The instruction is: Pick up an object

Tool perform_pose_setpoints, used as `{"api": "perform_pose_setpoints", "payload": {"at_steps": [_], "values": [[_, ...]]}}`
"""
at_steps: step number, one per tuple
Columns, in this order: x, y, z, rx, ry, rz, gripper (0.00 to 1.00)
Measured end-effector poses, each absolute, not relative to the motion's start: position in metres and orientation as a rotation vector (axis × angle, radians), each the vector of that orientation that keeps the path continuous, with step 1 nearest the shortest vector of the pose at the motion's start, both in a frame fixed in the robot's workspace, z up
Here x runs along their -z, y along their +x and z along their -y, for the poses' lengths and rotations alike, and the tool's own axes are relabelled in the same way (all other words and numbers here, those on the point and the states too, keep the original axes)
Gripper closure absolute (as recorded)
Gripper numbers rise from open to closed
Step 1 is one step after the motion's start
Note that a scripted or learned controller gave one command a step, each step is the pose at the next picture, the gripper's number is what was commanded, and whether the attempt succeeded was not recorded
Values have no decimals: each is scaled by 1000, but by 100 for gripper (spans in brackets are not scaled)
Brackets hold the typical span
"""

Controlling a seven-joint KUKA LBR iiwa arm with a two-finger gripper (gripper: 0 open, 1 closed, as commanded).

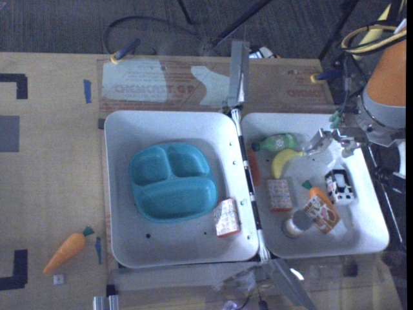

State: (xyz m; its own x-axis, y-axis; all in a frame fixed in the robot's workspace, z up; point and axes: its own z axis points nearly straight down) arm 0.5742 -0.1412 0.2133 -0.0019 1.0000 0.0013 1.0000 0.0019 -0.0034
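Fixed overhead slant view of both bins [116, 173]

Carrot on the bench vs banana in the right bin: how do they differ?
The carrot is orange with a green top; the banana is yellow. The carrot lies on the bare wooden bench, outside both bins and alone; the banana lies in the right bin, close beside a green bottle. The carrot is straight and tapered; the banana is curved. Both look like toy food, lying flat.
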Motion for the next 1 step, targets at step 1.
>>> {"api": "perform_pose_setpoints", "payload": {"at_steps": [1], "values": [[-91, 607, 130, 1, -1845, 2542, 0]]}}
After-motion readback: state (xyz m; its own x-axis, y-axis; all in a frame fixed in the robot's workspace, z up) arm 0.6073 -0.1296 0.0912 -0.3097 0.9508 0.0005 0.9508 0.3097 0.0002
